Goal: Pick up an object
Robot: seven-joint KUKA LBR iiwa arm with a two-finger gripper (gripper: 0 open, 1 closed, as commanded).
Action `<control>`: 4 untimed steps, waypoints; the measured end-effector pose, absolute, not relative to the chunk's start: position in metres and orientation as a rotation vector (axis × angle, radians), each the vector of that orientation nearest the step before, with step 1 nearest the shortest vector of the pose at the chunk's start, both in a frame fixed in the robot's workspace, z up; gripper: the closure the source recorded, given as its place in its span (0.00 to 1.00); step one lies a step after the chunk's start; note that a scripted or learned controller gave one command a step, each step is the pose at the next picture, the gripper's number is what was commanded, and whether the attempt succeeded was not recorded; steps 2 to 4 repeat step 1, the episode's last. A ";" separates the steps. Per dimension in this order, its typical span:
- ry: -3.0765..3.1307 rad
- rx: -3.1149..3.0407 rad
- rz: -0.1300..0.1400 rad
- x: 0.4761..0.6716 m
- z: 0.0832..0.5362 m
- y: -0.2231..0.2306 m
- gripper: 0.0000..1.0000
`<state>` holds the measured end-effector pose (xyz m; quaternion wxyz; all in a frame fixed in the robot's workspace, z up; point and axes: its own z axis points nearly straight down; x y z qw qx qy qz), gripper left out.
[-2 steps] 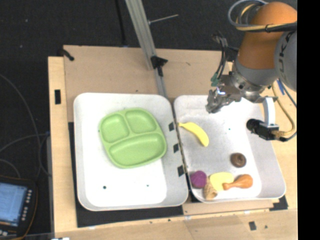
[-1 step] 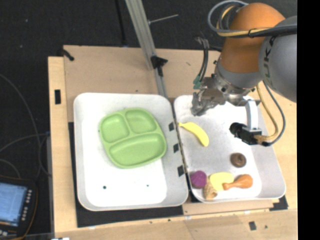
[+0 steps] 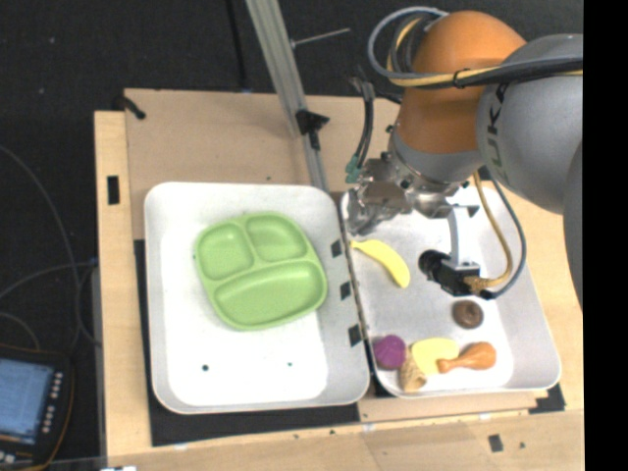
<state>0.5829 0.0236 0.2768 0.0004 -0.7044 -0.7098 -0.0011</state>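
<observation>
A yellow banana (image 3: 385, 262) lies in the right bin (image 3: 520, 292) near its left wall. My gripper (image 3: 359, 214) hangs just above and left of the banana's upper end, at the bin's far left corner; its fingers are dark and blurred against the wall. Further objects lie along the bin's front: a purple ball (image 3: 390, 350), a pale yellow piece (image 3: 432, 353), an orange-brown gourd shape (image 3: 469, 359) and a small brown round thing (image 3: 468, 313).
A green divided plate (image 3: 261, 272) lies in the left bin (image 3: 177, 361). A metal pole (image 3: 285, 77) slants up behind the bins. The arm's orange band and cables hang over the right bin's far side.
</observation>
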 end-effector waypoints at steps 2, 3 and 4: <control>-2.230 -2.211 -0.002 0.575 0.275 0.081 1.00; -2.230 -2.211 -0.002 0.575 0.275 0.081 1.00; -2.230 -2.211 -0.002 0.575 0.275 0.081 1.00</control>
